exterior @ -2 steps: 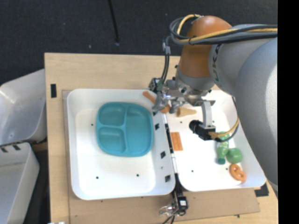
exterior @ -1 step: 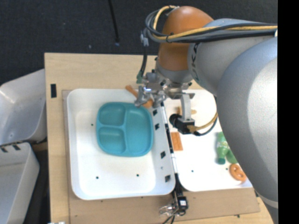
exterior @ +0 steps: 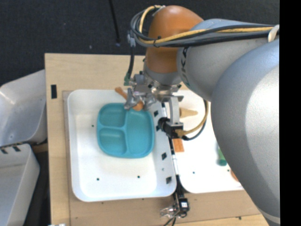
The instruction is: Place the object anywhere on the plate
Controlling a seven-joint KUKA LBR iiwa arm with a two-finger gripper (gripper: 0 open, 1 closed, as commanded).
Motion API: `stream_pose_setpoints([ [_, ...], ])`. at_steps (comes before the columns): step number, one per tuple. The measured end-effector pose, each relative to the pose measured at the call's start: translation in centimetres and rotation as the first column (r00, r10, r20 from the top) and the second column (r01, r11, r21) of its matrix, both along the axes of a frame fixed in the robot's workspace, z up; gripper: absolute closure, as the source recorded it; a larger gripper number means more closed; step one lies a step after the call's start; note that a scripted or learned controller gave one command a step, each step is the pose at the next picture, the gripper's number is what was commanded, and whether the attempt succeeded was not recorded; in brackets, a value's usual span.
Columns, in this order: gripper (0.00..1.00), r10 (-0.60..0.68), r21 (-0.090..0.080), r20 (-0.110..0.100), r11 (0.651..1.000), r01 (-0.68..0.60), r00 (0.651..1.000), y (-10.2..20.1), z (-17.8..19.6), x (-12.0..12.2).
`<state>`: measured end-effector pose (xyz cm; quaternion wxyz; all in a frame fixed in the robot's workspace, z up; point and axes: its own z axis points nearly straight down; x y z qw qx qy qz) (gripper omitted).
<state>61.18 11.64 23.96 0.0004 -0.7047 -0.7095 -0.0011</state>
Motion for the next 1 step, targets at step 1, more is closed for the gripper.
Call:
stream_pose_setpoints([
  [1,1.0,-0.003,-0.004,0.0,1.0,0.003,1.0,0.37,-0.84,1.02],
])
